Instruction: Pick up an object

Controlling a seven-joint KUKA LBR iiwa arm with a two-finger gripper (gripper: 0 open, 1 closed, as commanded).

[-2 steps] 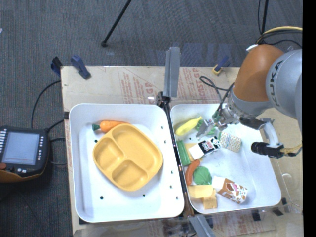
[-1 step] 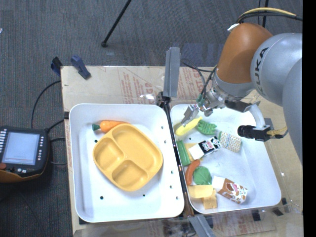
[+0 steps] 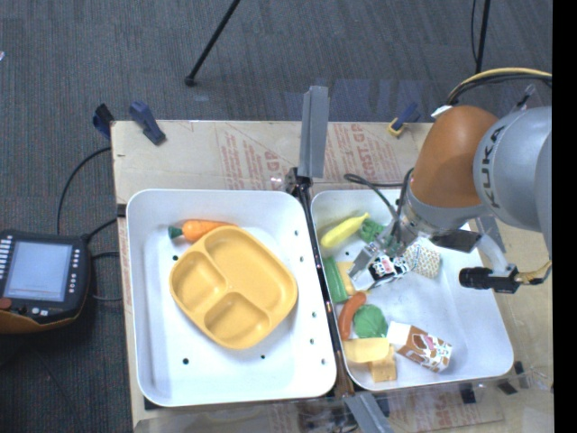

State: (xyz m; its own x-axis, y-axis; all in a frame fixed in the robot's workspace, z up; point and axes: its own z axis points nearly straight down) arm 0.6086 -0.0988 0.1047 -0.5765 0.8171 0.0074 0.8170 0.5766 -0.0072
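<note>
Toys (image 3: 389, 332) fill the right bin (image 3: 491, 332); end effector (image 3: 379, 262) grip state unclear.

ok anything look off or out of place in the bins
Nothing damaged or spilled. The yellow tray sits askew in the left bin, with a carrot tucked at its upper edge. The right bin is a loose jumble of toy food.

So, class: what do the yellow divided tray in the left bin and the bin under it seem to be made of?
Yellow divided tray: probably moulded plastic, with a smooth, slightly glossy finish; its one even colour and rounded, one-piece compartments suggest this.

Left bin: likely hard plastic, though painted metal is possible; it is plain white with a satin look, rounded corners and small dark holes in the floor.
</note>
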